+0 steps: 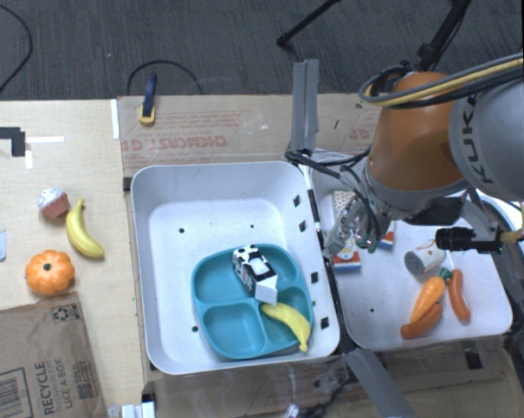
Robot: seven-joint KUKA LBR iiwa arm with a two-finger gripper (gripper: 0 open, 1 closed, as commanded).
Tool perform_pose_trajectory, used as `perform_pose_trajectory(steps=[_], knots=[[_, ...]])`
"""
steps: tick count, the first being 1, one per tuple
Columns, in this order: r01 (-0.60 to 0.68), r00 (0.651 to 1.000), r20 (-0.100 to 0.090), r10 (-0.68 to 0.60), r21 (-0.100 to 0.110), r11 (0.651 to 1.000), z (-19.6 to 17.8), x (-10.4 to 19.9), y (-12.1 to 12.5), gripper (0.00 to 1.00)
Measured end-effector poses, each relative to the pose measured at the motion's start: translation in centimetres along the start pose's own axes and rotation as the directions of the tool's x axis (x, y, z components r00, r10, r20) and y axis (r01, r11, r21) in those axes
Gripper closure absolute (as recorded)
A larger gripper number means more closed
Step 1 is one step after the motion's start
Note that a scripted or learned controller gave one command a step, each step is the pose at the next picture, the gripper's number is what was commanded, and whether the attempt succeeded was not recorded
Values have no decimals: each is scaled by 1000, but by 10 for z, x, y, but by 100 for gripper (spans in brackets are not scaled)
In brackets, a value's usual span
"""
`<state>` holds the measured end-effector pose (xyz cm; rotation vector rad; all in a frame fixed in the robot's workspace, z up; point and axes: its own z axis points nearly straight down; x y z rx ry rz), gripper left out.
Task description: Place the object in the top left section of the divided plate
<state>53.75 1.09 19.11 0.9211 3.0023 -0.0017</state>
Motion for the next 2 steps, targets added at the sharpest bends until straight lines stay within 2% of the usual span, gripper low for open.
perform_pose_trajectory(steps=[1,2], knots=[[156,988,2,-156,-1,988,-48,-27,-109,100],[147,989,1,-147,-1,989,-53,-44,-146,100]])
